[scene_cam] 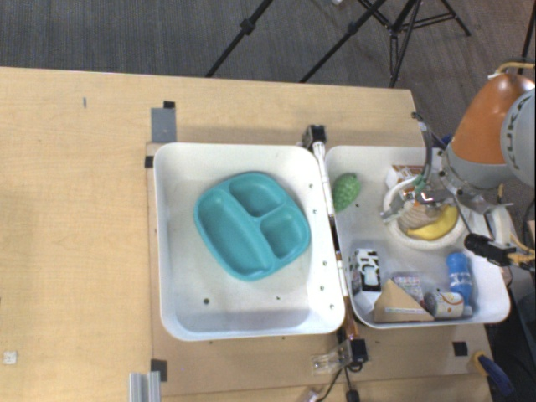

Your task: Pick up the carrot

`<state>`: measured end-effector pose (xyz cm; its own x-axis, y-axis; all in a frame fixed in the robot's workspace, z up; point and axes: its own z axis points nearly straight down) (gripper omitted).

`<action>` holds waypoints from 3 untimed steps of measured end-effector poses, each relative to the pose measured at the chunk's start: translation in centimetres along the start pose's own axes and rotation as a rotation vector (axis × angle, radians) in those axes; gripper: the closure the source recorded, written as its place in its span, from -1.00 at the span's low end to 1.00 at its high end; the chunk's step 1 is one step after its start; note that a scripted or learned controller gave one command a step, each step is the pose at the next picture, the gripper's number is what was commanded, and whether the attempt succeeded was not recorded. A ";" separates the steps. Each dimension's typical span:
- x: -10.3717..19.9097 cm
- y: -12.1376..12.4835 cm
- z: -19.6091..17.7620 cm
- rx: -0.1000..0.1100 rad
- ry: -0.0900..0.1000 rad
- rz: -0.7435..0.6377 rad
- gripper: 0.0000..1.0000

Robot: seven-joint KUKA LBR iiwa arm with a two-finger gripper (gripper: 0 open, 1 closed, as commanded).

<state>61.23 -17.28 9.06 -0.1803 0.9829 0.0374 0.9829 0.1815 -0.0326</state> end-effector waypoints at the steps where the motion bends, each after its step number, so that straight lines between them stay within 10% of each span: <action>1: -0.7 3.5 0.5 0.093 0.029 0.186 -1.00; 3: -0.4 4.4 0.5 0.069 0.019 0.811 -1.00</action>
<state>65.64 -16.88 8.38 0.5879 0.8089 -0.0071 0.8027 -0.5845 -0.1185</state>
